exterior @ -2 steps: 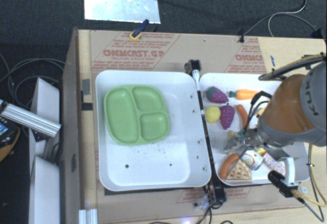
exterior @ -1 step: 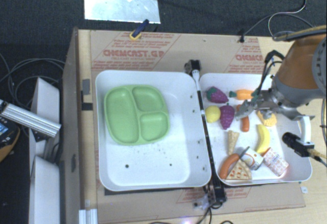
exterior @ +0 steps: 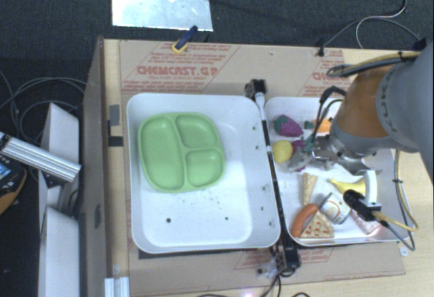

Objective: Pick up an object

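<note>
Right now I see the arm [exterior: 380, 109] reaching in from the right over the right bin [exterior: 393, 238], its grey body and orange band covering much of that bin's upper half. The gripper [exterior: 303, 155] is low at the bin's left side, just beside the divider between the two bins. Whether it is apart or closed I cannot tell from here; the metal parts blur together, and I see nothing clearly caught in it.

Close around the gripper lie several small toy foods. A yellow lemon-like piece [exterior: 282, 150] sits just to its left, touching or nearly touching it. A purple grape-like piece [exterior: 288, 127] lies above that, near the bin's top left corner. A pale cone [exterior: 308, 186] lies just below the gripper. Lower in the bin I see a red sausage-shaped piece [exterior: 303, 215] beside a pizza slice [exterior: 318, 228], near the front wall. A banana [exterior: 347, 184] lies to the right of the cone, under the arm's wrist, with a small round white item [exterior: 331, 209] below it.

The left bin [exterior: 146, 231] holds a green divided plate [exterior: 181, 151] in its upper left part, lying flat. Both bins rest on a bench [exterior: 183, 68] covered with printed brown cardboard.
</note>
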`<state>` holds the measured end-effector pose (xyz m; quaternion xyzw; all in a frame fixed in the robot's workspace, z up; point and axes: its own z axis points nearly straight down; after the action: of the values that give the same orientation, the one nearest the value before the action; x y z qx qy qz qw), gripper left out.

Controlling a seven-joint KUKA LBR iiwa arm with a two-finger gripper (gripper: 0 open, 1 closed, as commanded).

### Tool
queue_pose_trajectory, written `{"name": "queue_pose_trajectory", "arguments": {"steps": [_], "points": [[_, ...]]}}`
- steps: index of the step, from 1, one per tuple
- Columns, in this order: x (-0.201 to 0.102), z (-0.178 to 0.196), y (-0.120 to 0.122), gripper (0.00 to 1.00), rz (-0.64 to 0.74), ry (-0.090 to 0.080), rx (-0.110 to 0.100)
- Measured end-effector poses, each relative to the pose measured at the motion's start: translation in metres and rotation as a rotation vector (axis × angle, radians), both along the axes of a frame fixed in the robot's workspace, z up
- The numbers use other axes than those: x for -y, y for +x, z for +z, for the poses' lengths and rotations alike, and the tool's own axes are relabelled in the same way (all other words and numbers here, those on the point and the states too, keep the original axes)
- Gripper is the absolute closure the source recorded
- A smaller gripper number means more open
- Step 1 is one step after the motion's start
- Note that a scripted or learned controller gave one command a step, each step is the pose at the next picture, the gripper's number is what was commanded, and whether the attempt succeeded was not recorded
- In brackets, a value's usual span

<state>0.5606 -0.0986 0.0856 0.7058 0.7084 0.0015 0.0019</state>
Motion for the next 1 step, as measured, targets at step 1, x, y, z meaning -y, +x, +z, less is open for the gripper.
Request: {"name": "queue_pose_trajectory", "arguments": {"steps": [1], "points": [[-0.0165, -0.0008, 0.0626, 0.0, 0.001, 0.001, -0.002]]}}
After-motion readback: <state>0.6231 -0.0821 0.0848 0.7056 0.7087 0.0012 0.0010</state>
